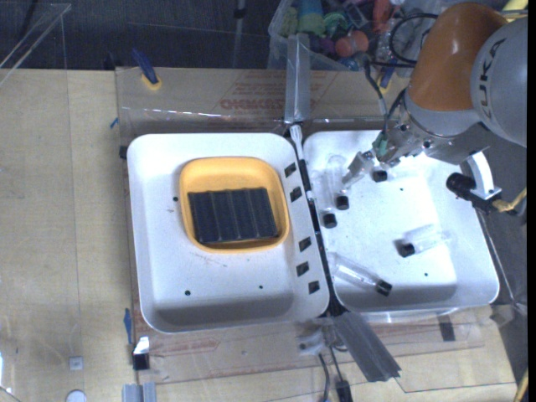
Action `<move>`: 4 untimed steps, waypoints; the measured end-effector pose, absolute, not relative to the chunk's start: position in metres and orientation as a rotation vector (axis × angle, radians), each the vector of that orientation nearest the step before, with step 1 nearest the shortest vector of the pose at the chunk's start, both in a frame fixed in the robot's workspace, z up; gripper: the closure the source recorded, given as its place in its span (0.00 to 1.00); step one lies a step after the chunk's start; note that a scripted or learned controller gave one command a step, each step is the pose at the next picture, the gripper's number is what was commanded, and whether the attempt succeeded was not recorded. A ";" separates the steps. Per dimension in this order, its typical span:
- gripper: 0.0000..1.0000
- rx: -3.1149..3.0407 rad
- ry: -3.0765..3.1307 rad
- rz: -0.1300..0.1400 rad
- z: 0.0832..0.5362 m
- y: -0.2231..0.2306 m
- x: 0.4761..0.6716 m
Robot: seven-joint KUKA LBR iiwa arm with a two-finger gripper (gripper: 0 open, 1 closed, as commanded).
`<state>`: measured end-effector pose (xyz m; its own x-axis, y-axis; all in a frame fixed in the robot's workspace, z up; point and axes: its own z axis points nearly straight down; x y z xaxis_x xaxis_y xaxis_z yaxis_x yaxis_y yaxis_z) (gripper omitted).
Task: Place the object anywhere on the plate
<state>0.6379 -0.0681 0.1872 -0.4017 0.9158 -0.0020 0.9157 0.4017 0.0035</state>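
A yellow square plate (195, 180) lies in the left bin (159, 283), and a dark ribbed slab (233, 214) rests flat on it. In the right bin (469, 279) lie clear tubes with black caps: one near the front (360, 276), one at mid right (419, 241), and one by the divider (335, 193). My gripper (368, 167) hangs low over the back left part of the right bin, just right of the tube by the divider. Nothing shows clearly between its tips.
A small black cap (328, 219) sits beside the divider (303, 216), which carries several black clips. A clear box of colourful toys (343, 11) stands behind the bins. The grey arm with its orange band (448, 57) covers the right bin's back right corner.
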 end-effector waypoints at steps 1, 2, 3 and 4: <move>0.00 1.331 2.838 0.003 0.231 -0.115 0.658; 0.00 1.225 2.885 0.001 0.260 -0.194 0.641; 0.00 0.825 3.021 0.001 0.295 -0.224 0.663; 0.00 0.436 3.100 0.000 0.317 -0.222 0.652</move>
<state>0.6525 -0.2223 0.3167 -0.9611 0.2760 -0.0110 0.2760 0.9611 0.0017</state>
